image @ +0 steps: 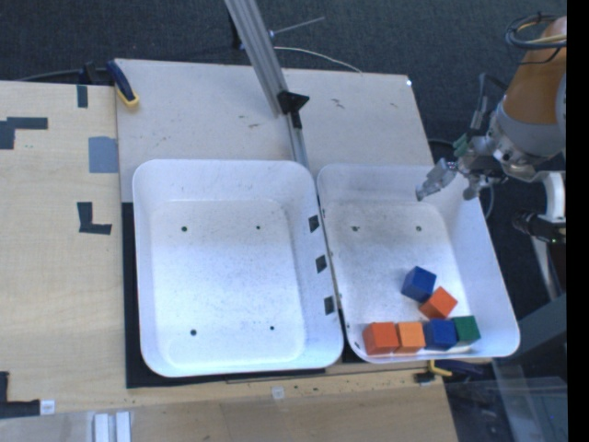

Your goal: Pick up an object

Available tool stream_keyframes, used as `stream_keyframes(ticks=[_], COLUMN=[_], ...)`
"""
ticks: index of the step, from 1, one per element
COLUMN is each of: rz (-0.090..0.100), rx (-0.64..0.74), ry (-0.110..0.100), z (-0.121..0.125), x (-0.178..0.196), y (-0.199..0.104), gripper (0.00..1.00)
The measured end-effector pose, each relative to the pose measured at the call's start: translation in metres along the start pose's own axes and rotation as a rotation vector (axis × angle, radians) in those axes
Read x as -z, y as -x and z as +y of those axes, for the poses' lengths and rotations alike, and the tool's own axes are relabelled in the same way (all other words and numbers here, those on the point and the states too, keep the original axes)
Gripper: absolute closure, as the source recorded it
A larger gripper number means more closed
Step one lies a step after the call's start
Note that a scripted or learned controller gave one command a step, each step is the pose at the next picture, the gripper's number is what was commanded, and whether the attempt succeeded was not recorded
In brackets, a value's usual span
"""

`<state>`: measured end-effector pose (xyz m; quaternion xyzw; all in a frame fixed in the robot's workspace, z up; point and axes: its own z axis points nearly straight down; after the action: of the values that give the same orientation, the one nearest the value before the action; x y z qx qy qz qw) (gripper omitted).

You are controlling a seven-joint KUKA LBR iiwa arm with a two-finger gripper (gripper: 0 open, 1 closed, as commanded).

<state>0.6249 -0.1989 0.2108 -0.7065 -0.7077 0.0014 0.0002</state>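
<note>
Several small blocks lie in the right bin point(368, 247). A blue cube point(419, 283) sits nearest the middle, with an orange cube point(442, 303) just below it to the right. Along the front wall stand an orange block point(380, 338), a second orange block point(410, 336), a blue block point(441, 333) and a green block point(467, 328). My gripper point(451, 180) hangs over the bin's far right corner, well away from the blocks. Its fingers point(431, 186) are spread, and nothing is between them.
The left bin point(221, 265) adjoins the right one. A slanted aluminium post point(262, 49) rises behind the bins. A yellow and blue clamp point(122, 85) lies at the bench's back left. Dark cables run by the arm on the right.
</note>
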Motion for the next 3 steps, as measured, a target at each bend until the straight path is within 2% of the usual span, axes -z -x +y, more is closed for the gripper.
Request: stream_keyframes(ticks=[1,2,3], rz=[0.003,0.005,0.0], rx=[-0.001,-0.001,0.006], ry=[-0.006,-0.005,0.021], z=[-0.019,-0.078,-0.132], x=[-0.124,-0.12,-0.115], y=[-0.002,-0.038,-0.051], gripper=[0.0,0.0,0.0])
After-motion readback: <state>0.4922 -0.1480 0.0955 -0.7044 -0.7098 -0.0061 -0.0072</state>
